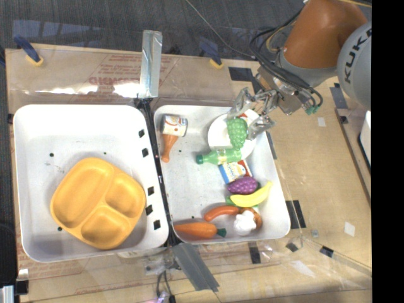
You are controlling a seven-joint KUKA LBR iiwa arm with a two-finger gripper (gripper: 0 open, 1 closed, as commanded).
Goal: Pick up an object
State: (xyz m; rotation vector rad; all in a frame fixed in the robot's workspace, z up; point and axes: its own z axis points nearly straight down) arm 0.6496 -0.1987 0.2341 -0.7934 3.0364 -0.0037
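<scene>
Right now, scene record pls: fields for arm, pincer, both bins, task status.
arm: reaches in from the right, wrist over the right bin's far right corner
pincer: above the green grapes, which lie on a white plate; nothing seen between its fingers
left bin: yellow tray
right bin: green bottle, purple grapes, banana, carrot, small can
status: no object lifted yet

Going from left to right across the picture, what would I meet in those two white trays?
Yellow divided plate → small can → carrot → green bottle → banana → the pincer at the right bin's far corner.
</scene>
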